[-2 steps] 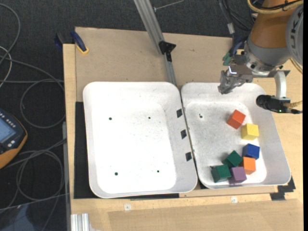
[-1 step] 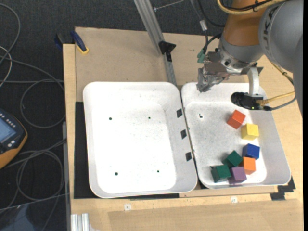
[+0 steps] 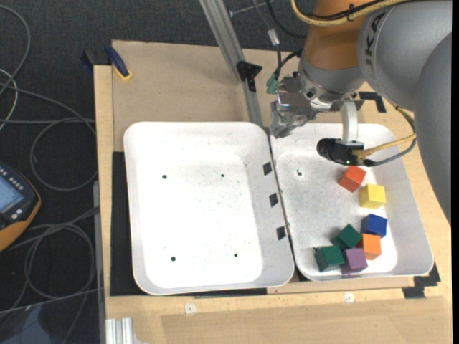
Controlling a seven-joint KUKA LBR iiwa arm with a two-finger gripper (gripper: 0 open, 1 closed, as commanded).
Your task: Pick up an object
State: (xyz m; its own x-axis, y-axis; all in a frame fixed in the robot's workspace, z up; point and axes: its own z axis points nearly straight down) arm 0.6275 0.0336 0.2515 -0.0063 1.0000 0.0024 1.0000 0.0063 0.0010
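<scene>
Big grey arm point(image 3: 419, 56) coming in from the upper right of the frame, taking up most of that corner. Orange band point(image 3: 344, 2) sitting right above the wrist, top centre-right. Wrist pointed down and a bit left, cables looped around it. Gripper point(image 3: 285, 124) hanging just right of centre in the upper half, pretty dark and cluttered down there, so honestly can't make out the state of it.

A wooden bench point(image 3: 179, 70) sits on dark carpet point(image 3: 43, 20). Black cables point(image 3: 36, 131) loop over the floor at left, beside an orange-edged handheld device point(image 3: 13, 203). A blue-and-yellow clamp point(image 3: 118, 63) grips the bench's far-left corner. A slanted aluminium strut point(image 3: 228, 41) rises behind.
</scene>
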